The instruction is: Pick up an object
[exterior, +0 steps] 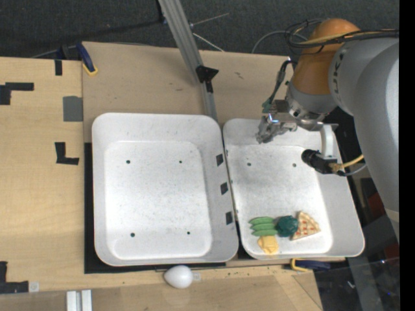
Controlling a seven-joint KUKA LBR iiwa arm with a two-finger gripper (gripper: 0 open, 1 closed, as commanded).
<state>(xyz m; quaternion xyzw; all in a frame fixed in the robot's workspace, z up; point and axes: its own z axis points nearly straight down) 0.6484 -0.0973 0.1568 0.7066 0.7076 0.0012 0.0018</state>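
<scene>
Camera view: gripper (266, 132) over right bin (337, 193) far edge, finger state unclear; toys (283, 227) clustered near front.

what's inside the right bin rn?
The right bin holds four small toys bunched at its near edge: a green pod, a dark green lump, a pizza slice and a yellow piece. The hand covers part of the far rim.

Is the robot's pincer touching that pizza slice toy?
Apart. The camera view shows the pincer at the right bin's far edge, with bare white floor between it and the pizza slice toy.
</scene>
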